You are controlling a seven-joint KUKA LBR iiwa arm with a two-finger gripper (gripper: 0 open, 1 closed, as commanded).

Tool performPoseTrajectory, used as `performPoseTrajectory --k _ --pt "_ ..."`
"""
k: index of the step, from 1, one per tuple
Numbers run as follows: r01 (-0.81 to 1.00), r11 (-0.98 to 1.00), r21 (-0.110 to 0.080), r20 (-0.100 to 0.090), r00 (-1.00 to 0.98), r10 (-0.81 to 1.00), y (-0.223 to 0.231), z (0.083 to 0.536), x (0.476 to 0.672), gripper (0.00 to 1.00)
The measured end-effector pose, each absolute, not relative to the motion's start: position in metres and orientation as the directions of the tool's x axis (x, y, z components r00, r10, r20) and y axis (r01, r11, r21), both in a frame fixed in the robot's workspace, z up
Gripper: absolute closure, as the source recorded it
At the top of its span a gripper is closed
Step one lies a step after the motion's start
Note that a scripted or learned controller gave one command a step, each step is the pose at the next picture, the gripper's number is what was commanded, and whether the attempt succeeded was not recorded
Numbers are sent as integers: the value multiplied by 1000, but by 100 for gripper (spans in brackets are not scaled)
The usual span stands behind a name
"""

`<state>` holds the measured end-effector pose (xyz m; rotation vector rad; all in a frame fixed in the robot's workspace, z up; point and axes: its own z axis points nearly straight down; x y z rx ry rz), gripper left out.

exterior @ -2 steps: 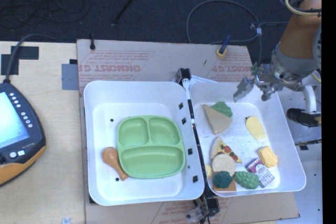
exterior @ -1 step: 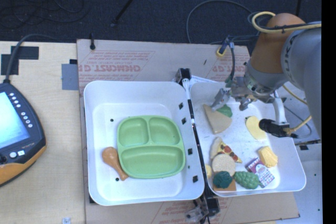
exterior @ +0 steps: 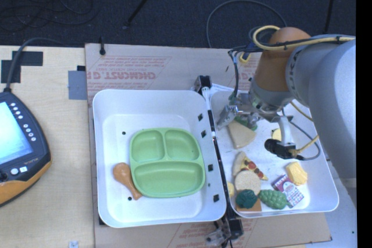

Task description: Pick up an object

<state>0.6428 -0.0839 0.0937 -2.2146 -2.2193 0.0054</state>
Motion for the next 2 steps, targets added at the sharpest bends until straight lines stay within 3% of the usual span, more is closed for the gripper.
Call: performPoseTrajectory --k 1,2 --pt "1000 2 7 0 -2 1000 -73 194 646 0" --pt "1000 -1 -10 1 1 1000 -84 109 613 0"
